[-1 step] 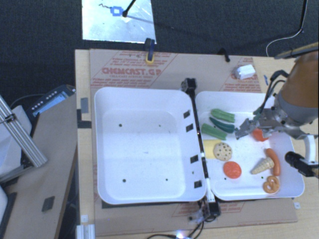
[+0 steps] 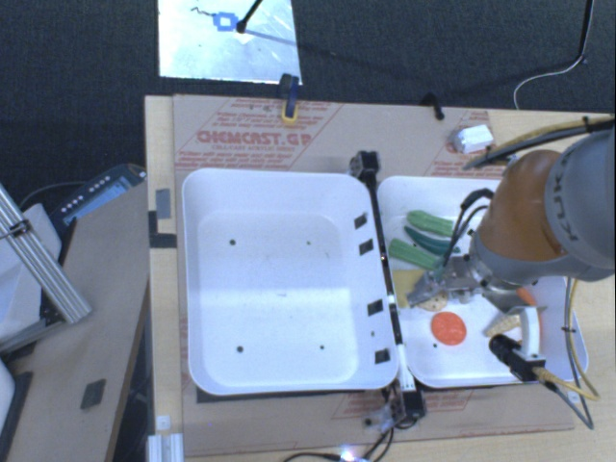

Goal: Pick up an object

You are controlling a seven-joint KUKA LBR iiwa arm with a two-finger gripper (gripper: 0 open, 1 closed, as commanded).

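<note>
1. The arm (image 2: pixel 549 215) reaches into the right bin (image 2: pixel 404 195).
2. Green objects (image 2: pixel 423 239) lie near its left wall; probably light and stiff, best pinched across their narrow width.
3. The gripper (image 2: pixel 430 294) hovers just below them; whether it is open or closed cannot be told.

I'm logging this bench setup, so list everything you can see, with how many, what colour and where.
Bins: two, white, side by side on the bench.
Green objects: two, in the right bin's upper left.
Red-orange disc: one, right bin, near its front.
Yellowish item: one, right bin, by its left wall.
Clamp: one, yellow and blue, back edge of the bench.
Arm: one, grey with an orange band, over the right bin.
Hand: one, dark, low above the disc.
</note>
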